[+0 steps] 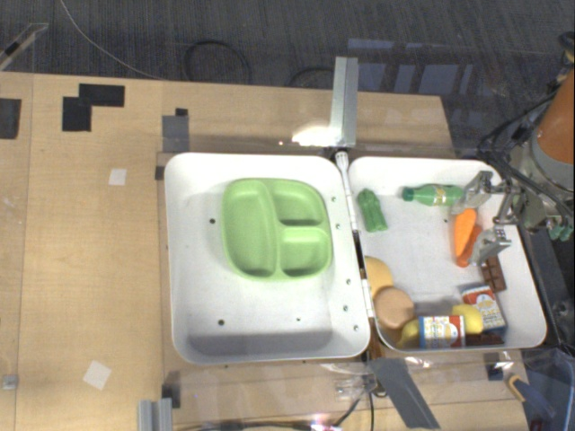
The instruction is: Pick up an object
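- Nearest the camera, along the right bin [422, 173]'s 6 o'clock wall, a small bottle with a blue and white label [440, 331] lies on its side, long axis running 9 to 3 o'clock, with a yellow fruit [466, 317] and a small printed carton [483, 305] just beside it toward 3 o'clock.
- At 9 o'clock of that bottle sits a round tan bun [393, 306], with a yellow-orange rounded piece [377, 272] touching it at 12 o'clock.
- Reaching in from 3 o'clock, the grey arm [550, 206] holds its gripper [490, 212] low over the bin's 3 o'clock side; its orange band shows at the frame edge.
- Two metal fingers [479, 186] stand spread apart, one toward 12 and one toward 6 o'clock, with nothing clamped between them.
- An orange carrot [464, 235] lies just at 9 o'clock of the gripper, long axis roughly 12 to 6 o'clock, its narrow tip toward 6; it looks smooth and plain orange.
- A green bottle [433, 194] lies on its side at 12 o'clock of the carrot, cap pointing to 9 o'clock.
- A dark green block [371, 210] lies near the bin's 9 o'clock wall.
- A brown bar [490, 271] rests at 6 o'clock of the gripper.
- Left bin [193, 268] carries a light green compartment tray [274, 227].
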You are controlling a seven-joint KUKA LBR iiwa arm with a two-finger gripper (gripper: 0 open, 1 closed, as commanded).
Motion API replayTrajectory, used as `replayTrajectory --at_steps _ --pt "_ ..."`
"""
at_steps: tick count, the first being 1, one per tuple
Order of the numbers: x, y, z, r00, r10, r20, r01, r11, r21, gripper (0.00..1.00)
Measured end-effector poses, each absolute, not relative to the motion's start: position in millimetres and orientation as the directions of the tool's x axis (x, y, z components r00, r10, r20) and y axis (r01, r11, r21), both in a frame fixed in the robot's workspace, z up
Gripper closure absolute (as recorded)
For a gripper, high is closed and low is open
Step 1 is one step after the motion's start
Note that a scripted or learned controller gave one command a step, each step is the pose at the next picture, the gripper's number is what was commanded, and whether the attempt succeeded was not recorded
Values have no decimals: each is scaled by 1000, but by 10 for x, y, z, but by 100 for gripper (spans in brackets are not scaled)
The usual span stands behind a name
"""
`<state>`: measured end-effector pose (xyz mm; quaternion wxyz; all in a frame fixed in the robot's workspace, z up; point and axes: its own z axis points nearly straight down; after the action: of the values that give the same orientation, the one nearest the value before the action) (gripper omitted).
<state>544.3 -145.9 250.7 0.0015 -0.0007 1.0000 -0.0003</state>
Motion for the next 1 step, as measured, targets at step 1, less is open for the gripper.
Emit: replayTrajectory --at_steps 1 --pt "5304 -1676 964 -974 -227 -2 -227 974 1 0"
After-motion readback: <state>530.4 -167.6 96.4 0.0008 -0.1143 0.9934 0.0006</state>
